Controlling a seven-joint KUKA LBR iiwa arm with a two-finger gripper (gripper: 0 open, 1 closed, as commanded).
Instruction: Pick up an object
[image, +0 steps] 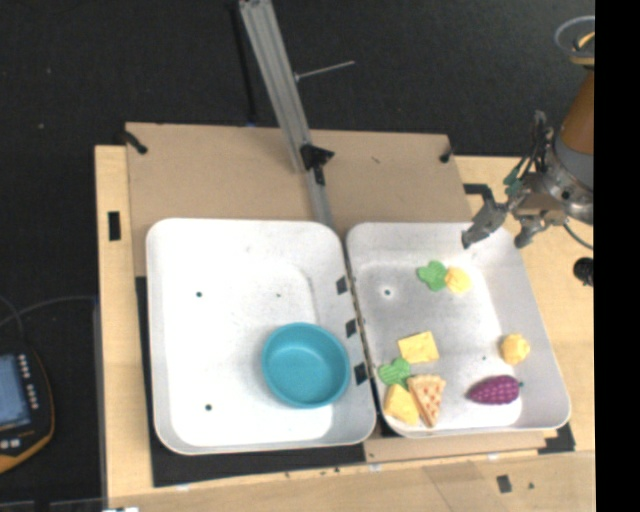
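My gripper (500, 230) hangs over the far right corner of the right bin (400, 250), its two dark fingers spread apart with nothing between them. Below it in that bin lie a green toy (432, 275) touching a small yellow piece (457, 281). Further toward the front are a yellow cheese block (418, 347), a green piece (394, 372), a yellow wedge (401, 405), a pizza slice (429, 399), a purple grape bunch (494, 390) and a yellow lemon-like toy (515, 348).
The left bin (200, 260) holds a teal bowl (303, 364) near its front right corner. A grey metal pole (285, 95) slants up from the bins' far edge. A handheld pendant (20, 395) lies at the far left, off the bench.
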